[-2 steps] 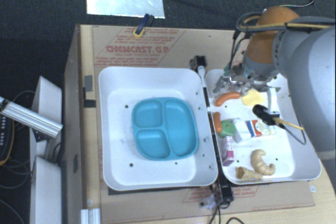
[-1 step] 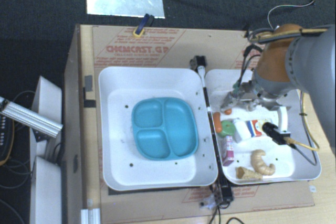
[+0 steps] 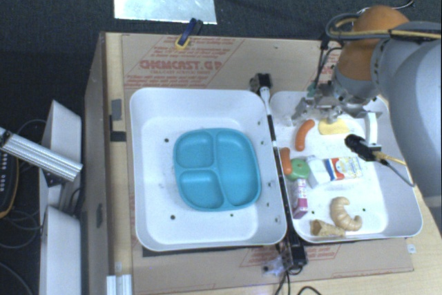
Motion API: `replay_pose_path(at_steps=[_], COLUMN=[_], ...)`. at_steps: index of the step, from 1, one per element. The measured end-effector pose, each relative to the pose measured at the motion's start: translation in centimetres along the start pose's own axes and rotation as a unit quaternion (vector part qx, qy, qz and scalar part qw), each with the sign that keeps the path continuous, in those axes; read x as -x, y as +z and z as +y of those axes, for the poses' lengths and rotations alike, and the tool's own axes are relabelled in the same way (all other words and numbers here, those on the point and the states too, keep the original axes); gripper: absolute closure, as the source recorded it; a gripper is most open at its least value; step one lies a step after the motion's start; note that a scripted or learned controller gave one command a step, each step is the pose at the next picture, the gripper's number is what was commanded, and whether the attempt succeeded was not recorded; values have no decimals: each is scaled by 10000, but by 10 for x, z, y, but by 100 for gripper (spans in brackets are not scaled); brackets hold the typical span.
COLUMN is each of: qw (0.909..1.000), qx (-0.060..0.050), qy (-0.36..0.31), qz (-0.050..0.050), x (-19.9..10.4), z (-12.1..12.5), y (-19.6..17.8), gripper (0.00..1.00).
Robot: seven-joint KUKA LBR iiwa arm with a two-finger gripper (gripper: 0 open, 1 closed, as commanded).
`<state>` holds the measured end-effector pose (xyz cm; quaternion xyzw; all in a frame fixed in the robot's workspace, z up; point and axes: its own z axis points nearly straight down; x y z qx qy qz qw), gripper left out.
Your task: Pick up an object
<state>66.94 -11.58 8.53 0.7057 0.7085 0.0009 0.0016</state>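
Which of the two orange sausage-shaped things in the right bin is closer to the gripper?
The upper orange sausage, lying just below the gripper. The other orange piece lies lower, against the bin's left wall beside the green item.

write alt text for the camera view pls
A grey arm's gripper hovers over the right white bin, which holds an orange sausage-shaped toy and other small items. The left white bin holds a blue divided plastic tray.

The bench (image 3: pixel 186 59), topped with printed brown cardboard, carries two white bins (image 3: pixel 148 148) side by side, touching along their middle edge.
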Motion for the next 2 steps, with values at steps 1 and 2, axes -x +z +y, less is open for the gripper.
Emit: replay_pose_path(at_steps=[1, 2], qw=[10000, 10000], qx=[-6, 3], qy=[-2, -12], qz=[6, 4], x=[-29, -28], z=[-30, -29], y=[0, -10], gripper=[0, 100])
